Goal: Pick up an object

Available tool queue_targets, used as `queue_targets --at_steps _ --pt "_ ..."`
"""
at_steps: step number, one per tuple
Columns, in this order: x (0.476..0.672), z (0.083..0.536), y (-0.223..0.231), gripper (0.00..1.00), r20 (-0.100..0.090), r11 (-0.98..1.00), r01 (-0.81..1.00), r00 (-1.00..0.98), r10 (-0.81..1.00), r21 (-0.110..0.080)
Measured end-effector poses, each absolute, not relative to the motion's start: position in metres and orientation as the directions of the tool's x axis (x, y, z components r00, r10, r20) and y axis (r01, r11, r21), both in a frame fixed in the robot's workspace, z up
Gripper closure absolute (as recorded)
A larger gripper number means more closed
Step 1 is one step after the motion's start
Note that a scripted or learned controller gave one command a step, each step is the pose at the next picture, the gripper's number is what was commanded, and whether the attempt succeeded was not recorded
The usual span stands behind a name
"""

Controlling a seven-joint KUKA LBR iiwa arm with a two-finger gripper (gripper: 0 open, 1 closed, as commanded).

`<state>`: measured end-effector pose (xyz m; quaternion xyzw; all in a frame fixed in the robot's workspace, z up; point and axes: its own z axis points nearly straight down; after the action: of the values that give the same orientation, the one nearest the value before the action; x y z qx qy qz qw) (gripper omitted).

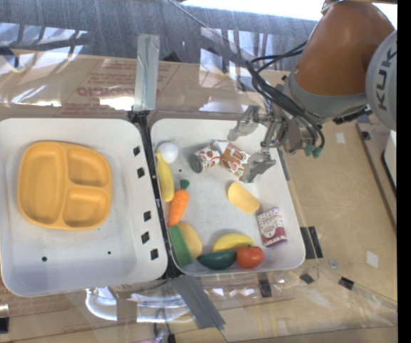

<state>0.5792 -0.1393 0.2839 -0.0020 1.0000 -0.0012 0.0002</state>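
Fingers (251,145) look spread wide to us, gripping nothing; red-and-white packet (234,158) sits right between them, small can (206,157) just beyond.

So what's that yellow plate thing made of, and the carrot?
The yellow divided tray looks like moulded plastic: one even colour, rounded compartments and a soft matte sheen. The carrot also looks like plastic toy food, smooth and evenly orange with a green cap, though rubber can't be ruled out.
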Motion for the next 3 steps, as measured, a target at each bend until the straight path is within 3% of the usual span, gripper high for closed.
queue_targets --at_steps 1,2,3 --pt "0.645 0.126 -0.138 0.00 0.013 0.999 -0.044 -0.999 -0.044 0.004" --pt "0.658 0.118 -0.097 0.00 0.000 0.966 -0.258 -0.966 -0.258 0.001" --pt "0.658 0.172 -0.189 0.00 -0.006 0.980 -0.198 -0.980 -0.198 -0.005"
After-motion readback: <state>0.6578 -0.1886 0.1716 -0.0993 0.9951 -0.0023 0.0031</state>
